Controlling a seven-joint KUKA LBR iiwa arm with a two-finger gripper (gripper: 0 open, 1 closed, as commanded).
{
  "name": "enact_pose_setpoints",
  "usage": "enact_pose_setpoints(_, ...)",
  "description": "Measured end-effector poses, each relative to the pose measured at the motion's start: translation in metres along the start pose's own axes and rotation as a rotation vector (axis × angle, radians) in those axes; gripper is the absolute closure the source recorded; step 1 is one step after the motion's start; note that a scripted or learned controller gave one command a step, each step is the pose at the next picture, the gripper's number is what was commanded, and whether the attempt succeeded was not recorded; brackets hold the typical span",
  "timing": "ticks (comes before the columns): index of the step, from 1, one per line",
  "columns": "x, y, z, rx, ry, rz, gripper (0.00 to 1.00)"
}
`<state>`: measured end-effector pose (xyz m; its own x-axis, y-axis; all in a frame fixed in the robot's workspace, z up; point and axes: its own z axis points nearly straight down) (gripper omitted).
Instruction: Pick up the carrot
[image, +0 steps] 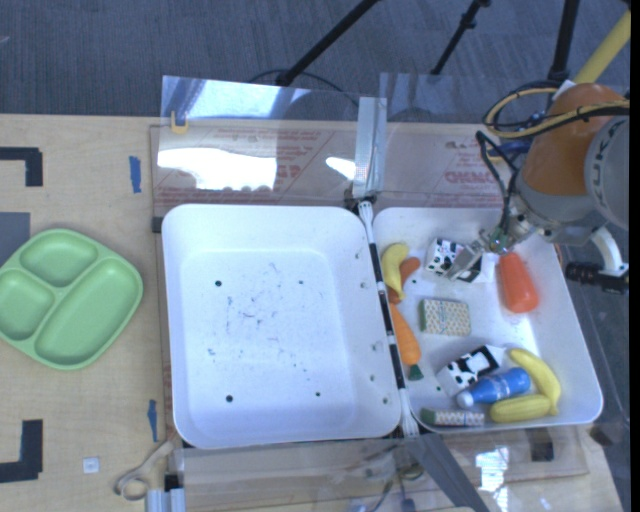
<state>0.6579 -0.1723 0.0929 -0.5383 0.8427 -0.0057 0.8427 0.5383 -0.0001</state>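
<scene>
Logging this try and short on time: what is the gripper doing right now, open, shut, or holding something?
Gripper: low over the right bin, next to a black-and-white toy; grip state cannot be told. The carrot lies apart from it, by the divider.

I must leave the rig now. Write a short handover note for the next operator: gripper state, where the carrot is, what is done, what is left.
Gripper: low in the upper part of the right bin, near a black-and-white toy; whether it is open or shut cannot be read from the view.
Carrot: lies along the left wall of the right bin, just below a banana, green end toward the front. It is apart from the gripper.
Done: nothing; the carrot is not picked up.
Left: move to the carrot, grasp it, lift it.
</scene>
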Motion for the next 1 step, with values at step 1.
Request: enact_pose_setpoints(1,0.0393,0.0231,0.0051,0.009,0.010,-0.297,0.00)
